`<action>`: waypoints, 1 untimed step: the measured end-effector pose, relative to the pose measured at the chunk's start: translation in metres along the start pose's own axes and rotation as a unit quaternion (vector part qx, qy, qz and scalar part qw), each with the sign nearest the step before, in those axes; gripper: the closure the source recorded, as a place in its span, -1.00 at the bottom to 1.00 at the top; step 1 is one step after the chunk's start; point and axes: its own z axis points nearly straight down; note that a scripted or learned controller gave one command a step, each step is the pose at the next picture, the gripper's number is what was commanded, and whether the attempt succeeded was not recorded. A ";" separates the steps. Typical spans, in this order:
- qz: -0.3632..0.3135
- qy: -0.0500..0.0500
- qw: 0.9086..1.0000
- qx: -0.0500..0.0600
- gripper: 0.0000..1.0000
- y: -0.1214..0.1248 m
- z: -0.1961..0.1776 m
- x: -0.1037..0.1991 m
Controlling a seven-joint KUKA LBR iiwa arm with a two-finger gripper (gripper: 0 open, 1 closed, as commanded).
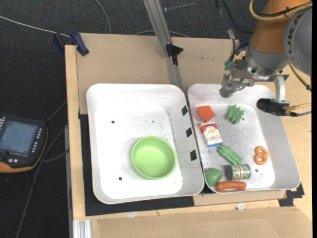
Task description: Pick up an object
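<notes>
The fingers (231, 89) hang over the far edge of the right bin (287, 150), pointing down; nothing is visible between them, and how far apart they stand cannot be determined from this view. Above them, the grey wrist joins the arm (277, 29), which carries an orange band and enters from the right.

Nearest the fingers, inside the right bin, a green ridged toy (236, 114) lies near the far wall, with an orange-red block (206, 112) just beside it toward the left. Below the block lies a small white carton (211, 134) with an orange label. Nearer the front, a green pickle-shaped toy (230, 154) sits at a slant, touching or nearly touching a small can (238, 171) with a red and green label. A brown pretzel (260, 155) lies apart at the right side. A green rounded piece (213, 175) and a red sausage (231, 185) rest against the front wall.

The left bin (106, 108) holds a light green bowl (153, 156), upright, toward its front right area.

Both bins sit side by side on the desk (124, 58). A black device (271, 105) is mounted by the right bin's far right corner.
</notes>
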 end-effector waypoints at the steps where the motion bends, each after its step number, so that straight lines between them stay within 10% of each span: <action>1: 0.000 0.000 1.000 0.000 1.00 -0.014 0.004 0.050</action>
